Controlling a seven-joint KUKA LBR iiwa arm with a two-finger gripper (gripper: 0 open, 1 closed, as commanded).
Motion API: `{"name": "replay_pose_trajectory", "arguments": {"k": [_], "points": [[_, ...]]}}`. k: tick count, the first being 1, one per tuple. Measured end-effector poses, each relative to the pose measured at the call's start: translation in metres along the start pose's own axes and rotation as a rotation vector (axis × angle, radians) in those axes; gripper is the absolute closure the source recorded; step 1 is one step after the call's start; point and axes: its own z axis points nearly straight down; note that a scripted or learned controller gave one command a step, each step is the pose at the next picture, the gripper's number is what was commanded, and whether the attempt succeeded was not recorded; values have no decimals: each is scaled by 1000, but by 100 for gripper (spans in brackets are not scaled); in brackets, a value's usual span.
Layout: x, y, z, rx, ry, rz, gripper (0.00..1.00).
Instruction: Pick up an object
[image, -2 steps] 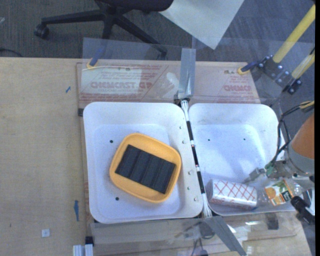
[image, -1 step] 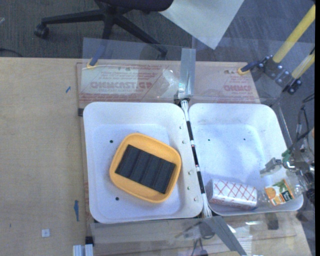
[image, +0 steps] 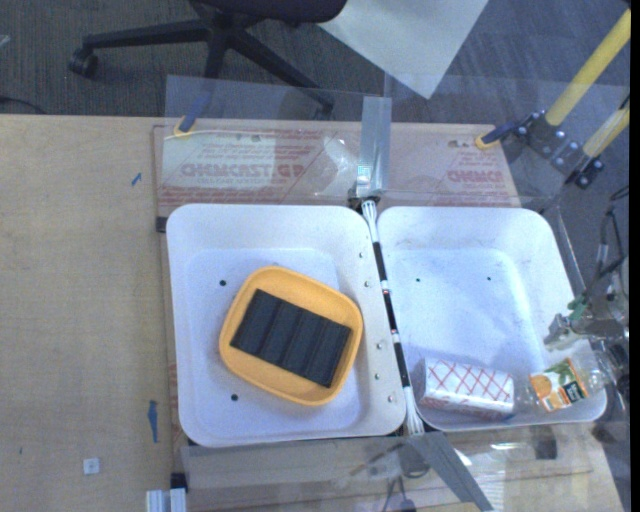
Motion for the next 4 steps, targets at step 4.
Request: {"name": "replay_pose_trajectory", "arguments": {"k": [4], "points": [[63,0,-34,4,4,-62,0]]}}
